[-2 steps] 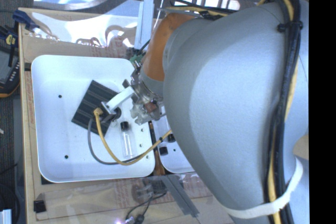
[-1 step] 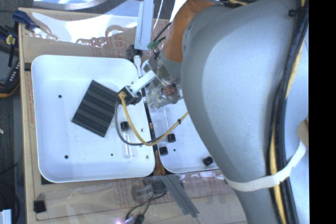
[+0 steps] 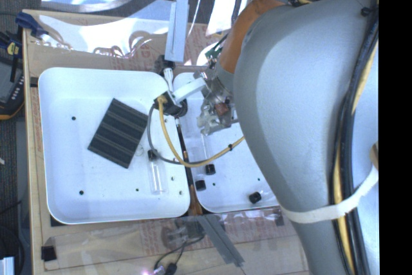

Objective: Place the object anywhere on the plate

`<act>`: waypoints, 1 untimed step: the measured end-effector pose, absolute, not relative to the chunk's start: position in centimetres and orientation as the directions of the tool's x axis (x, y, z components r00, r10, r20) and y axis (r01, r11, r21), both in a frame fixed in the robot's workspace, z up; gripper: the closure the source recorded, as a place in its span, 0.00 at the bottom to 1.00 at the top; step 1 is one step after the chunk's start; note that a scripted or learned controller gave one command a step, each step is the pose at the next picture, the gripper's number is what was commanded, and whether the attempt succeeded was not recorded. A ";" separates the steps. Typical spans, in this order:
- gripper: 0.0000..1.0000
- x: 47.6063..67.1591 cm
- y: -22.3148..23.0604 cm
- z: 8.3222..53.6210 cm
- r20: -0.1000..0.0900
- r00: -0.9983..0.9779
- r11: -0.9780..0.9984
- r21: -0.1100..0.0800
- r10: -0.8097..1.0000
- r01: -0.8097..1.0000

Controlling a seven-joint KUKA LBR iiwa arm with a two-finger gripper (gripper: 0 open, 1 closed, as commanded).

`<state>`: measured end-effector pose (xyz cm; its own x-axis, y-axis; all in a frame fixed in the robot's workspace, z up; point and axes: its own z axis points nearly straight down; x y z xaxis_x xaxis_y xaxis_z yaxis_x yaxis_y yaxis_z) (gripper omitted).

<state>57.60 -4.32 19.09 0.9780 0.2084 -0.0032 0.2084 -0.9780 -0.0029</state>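
Observation:
A dark grey ribbed rectangular plate (image 3: 118, 132) lies tilted in the left white bin (image 3: 64, 203). A small clear tube-like object (image 3: 156, 178) lies on the bin floor to the plate's lower right, close to the bin's right wall and apart from the plate. My gripper (image 3: 212, 116) hangs over the upper left part of the right bin (image 3: 225, 203), to the right of the plate and across the divide between the bins. The bulky grey arm hides most of the right bin.
Yellow and black cables (image 3: 168, 145) loop from the wrist over the seam between the bins. Small black pieces (image 3: 209, 169) (image 3: 255, 197) lie on the right bin's floor. A metal bracket (image 3: 176, 29) stands behind the bins.

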 end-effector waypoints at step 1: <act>1.00 47.5 -1.7 19.1 -0.005 0.966 -0.966 -0.004 0.258 0.258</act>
<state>47.55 -1.71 19.08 0.9661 0.2580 -0.0051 0.2580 -0.9661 -0.0042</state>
